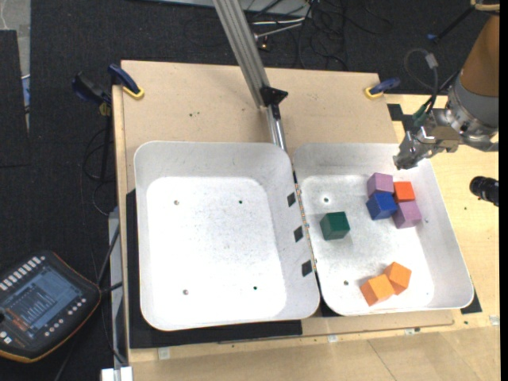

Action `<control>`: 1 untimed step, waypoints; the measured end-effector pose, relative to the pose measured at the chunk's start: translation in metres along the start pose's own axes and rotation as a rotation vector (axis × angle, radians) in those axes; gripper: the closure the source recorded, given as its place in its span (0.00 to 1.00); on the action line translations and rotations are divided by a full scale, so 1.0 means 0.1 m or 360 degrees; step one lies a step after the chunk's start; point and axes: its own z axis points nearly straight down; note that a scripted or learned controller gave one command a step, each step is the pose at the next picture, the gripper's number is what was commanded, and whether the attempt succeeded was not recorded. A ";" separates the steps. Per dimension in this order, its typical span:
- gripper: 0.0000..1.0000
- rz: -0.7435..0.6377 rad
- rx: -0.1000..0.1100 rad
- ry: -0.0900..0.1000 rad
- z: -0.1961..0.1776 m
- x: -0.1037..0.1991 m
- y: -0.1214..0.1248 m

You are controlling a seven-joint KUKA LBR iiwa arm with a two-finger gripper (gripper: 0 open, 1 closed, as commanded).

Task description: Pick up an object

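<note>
Overhead, gripper (406, 159) near right bin (444, 236) rim (finger state unclear), above purple cube (380, 184).

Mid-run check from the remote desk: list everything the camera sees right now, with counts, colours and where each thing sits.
bins: 2, white, side by side on the bench; left bin, right bin
purple blocks: 2, in the right bin's upper right cluster; one, one
blue block: 1, in that cluster, between the purple ones
small orange block: 1, top right of that cluster
green block: 1, alone near the right bin's left side
orange blocks: 2, touching, near the right bin's lower edge; and
clamps: 2, blue and yellow, at the bench's far corners; and
pendant: 1, orange-rimmed, lower left, off the bench
claw: 1, grey, above the right bin's upper right edge, beside the cluster
</note>
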 end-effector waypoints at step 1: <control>1.00 -0.0007 0.0014 0.0007 0.18 0.53 0.12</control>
